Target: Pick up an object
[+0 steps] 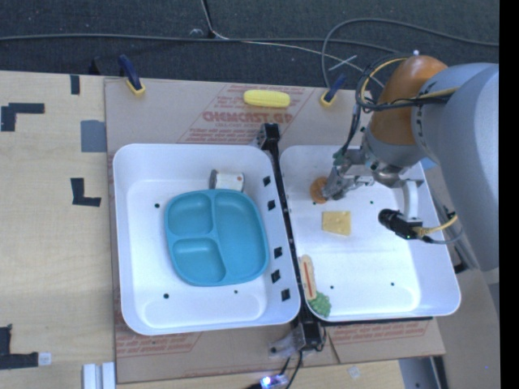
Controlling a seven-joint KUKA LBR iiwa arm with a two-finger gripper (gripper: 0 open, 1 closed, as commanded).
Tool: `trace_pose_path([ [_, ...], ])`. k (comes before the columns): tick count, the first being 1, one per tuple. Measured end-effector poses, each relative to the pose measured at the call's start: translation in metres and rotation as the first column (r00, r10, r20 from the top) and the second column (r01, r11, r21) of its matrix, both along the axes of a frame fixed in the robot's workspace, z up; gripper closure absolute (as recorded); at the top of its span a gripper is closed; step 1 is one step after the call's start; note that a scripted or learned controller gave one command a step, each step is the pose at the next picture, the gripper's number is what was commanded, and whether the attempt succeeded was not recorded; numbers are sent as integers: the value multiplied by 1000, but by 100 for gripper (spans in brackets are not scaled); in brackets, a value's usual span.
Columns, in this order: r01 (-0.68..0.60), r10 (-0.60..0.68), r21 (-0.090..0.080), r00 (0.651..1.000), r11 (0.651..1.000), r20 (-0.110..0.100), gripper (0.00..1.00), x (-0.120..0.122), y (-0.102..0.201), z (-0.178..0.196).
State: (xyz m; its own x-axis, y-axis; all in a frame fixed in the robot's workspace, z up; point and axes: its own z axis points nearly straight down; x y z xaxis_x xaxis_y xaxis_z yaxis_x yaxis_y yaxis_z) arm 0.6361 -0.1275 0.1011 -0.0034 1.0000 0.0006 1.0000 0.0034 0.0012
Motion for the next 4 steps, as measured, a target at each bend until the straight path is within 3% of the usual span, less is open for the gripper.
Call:
trace_pose_path([
  [3,2,-2,-2,1000,1000,3,100,0,-3,162],
  [4,-1,1,-1,1000,1000,-3,100,-3,46,144],
])
